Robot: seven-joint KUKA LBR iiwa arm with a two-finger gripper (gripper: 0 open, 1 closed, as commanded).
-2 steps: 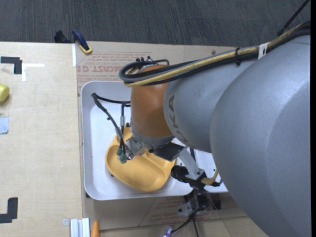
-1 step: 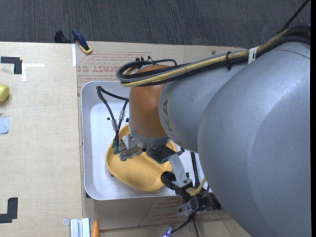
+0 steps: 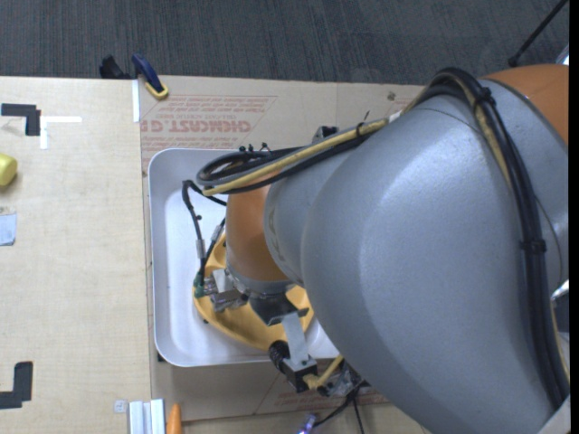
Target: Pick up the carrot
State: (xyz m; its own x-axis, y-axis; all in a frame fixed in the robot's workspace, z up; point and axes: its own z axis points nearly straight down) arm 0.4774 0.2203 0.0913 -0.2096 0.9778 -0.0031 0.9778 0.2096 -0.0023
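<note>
carrot first: from the camera view i cannot tell just where it lies. the likeliest place, as a guess, is under the wrist, in the near part of the white bin (image 3: pixel 167 269). what shows there is a yellow object (image 3: pixel 237 325) on the bin floor close to the near wall, partly covered by the gripper (image 3: pixel 237 304). a thin orange sliver (image 3: pixel 173 414) also peeks in at the near edge of the bench, outside the bin's near-left corner. it is too small to call a carrot or anything else.

the arm (image 3: pixel 407 242) reaches in from the right and hides most of the bin. its orange band (image 3: pixel 249 233) stands over the middle of the bin and the gripper sits low over the near half, right above the yellow object. whether the gripper is parted, together or clamped on something i cannot tell, since its own housing and the cables (image 3: pixel 271 159) cover it.

judging by the low pose, the step in hand looks like the reach or the grasp itself. nothing is seen lifted. the next move calls for a sure closing on the carrot and not on the yellow object, then a straight rise clear of the near wall.
</note>
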